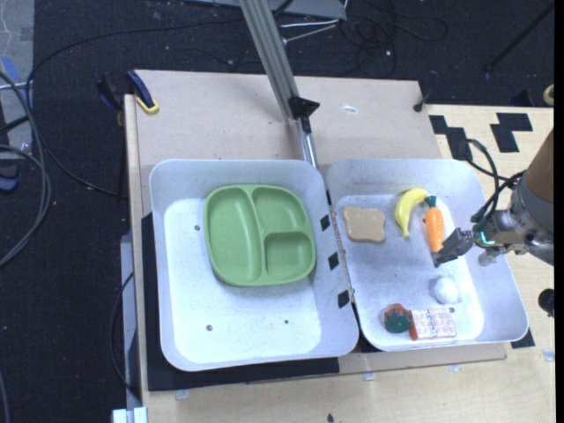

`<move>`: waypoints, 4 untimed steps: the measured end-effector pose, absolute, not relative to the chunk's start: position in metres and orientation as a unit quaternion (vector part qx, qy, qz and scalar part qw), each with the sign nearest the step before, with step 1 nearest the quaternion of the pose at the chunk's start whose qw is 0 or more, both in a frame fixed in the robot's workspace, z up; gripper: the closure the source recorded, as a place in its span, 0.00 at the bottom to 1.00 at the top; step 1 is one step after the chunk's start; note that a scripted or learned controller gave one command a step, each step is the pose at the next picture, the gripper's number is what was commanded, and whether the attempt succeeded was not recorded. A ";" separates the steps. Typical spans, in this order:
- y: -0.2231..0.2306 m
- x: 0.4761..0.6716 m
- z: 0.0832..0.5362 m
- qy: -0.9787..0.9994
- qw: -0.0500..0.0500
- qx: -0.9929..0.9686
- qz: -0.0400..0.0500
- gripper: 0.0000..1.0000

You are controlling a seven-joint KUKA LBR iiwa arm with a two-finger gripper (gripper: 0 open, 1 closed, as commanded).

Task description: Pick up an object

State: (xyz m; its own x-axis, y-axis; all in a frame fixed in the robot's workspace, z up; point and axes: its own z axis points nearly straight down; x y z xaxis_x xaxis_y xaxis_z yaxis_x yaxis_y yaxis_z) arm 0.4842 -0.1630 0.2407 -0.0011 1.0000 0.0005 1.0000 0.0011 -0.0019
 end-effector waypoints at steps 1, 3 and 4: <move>-0.163 0.484 0.241 -0.708 0.000 -0.707 0.000 0.00; -0.145 0.484 0.140 -0.707 0.002 -0.707 0.001 0.00; -0.145 0.485 0.091 -0.707 -0.001 -0.708 0.000 0.00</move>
State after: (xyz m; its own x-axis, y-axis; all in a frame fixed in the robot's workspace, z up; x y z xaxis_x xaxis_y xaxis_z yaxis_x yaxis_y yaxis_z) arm 0.4849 -0.1448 0.0913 0.0011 1.0000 -0.0020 1.0000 -0.0011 0.0017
